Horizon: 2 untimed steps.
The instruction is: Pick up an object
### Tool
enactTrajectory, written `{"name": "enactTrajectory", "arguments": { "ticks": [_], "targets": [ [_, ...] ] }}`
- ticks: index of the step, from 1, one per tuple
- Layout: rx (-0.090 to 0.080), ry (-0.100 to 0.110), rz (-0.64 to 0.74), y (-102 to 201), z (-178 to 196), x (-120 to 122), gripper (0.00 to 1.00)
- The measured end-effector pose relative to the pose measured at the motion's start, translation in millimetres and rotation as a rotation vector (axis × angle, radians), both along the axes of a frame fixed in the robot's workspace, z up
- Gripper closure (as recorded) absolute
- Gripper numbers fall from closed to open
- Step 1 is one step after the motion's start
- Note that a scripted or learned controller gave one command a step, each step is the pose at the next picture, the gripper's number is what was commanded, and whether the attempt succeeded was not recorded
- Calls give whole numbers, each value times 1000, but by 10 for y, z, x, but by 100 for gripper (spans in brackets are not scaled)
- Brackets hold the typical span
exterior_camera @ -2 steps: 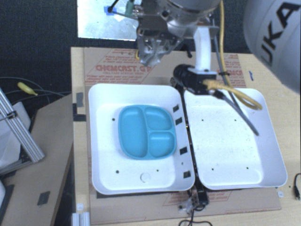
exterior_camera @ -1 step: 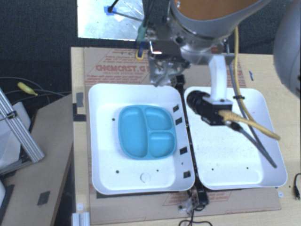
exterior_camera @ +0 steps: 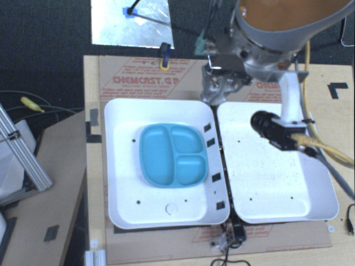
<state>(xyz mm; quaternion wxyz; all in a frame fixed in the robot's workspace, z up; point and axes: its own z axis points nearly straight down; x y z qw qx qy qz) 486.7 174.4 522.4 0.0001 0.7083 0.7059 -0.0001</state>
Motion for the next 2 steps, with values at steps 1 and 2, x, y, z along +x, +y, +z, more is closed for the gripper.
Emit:
{"name": "enactTrajectory", "arguments": {
  "ticks": [1,2],
  "targets": [
    [-2,2,0,-189,-559,613,100],
    [1,-11,1,-486,162,1182,100]
  ]
}}
